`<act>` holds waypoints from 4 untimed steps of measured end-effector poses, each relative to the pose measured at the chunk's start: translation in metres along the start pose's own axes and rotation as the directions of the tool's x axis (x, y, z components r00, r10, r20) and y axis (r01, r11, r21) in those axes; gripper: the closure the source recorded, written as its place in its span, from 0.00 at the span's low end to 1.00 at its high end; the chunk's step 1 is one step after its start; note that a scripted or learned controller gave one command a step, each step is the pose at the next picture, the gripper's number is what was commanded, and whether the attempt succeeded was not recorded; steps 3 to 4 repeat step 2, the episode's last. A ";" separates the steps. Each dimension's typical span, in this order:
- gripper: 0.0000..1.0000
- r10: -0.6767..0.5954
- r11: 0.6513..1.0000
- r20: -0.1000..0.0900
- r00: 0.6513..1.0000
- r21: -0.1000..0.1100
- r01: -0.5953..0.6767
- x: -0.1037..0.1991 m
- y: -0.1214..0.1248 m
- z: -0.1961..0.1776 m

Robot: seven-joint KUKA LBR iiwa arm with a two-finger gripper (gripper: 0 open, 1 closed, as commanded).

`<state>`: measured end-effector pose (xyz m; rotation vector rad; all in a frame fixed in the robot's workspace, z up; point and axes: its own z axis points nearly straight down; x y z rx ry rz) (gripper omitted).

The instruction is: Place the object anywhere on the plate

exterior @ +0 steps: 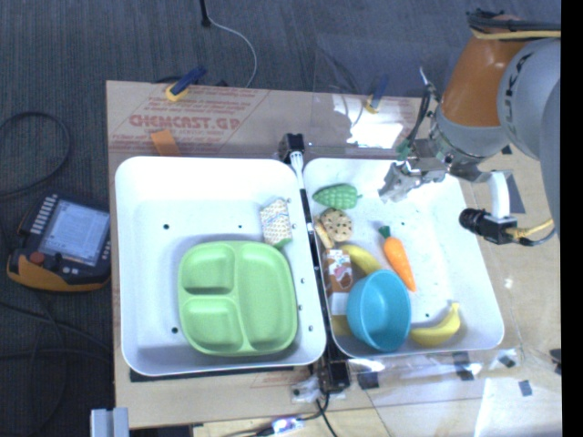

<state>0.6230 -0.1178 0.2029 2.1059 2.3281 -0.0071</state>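
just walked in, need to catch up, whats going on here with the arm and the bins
The arm's gripper hangs over the back of the right bin, above the carrot, bananas, blue bowl and cookie. Nothing shows between its fingers. The green plate in the left bin has nothing on it yet.

**The green plate and the things to pick from**

The green plate (239,299) lies flat in the left bin (146,198), toward the near side. It has three sections. A small wrapped packet (275,221) leans just beyond its far right corner. In the right bin (474,280) lie a green leafy thing (337,194), a cookie (335,224), an orange carrot (397,258), a blue bowl (378,310) and a yellow banana (435,326) near the bowl's right side. Which one is the object, I cannot tell.
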 end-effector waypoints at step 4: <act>0.00 0.071 0.997 -0.003 0.997 0.005 -0.071 0.033 -0.056 0.017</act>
